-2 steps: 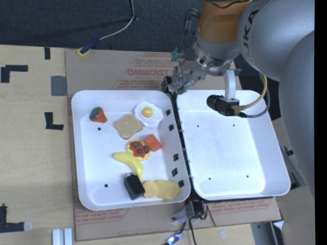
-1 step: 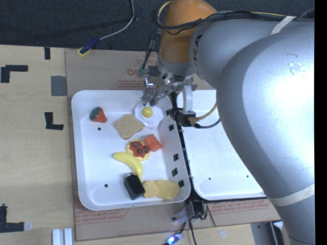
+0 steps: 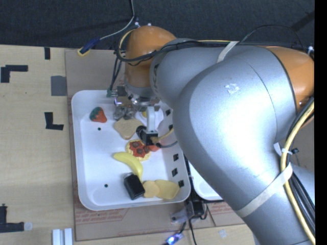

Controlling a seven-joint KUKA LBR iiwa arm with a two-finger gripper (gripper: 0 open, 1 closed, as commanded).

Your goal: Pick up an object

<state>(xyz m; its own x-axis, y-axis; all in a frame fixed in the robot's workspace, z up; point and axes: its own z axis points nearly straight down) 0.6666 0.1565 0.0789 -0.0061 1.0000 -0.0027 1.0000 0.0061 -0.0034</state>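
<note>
A: Status?
B: My arm (image 3: 240, 121) spans the left bin (image 3: 84, 152); gripper (image 3: 134, 105) sits low at its far side, over the tan slice (image 3: 124, 128). Closest target, probably.
A: Holding anything?
B: Can't tell. Strawberry (image 3: 97, 115) lies further left.

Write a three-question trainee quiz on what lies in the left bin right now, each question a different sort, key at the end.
1. True or false: the strawberry lies near the left bin's far left corner.
2. Which touches the black block? A) strawberry B) pale yellow piece C) pizza slice
3. Fill in: the banana lies just nearer the camera than the ____ slice.
4. No fourth; the gripper hangs over the tan bread piece.

Key: 1 true; 2 B; 3 pizza.
</note>
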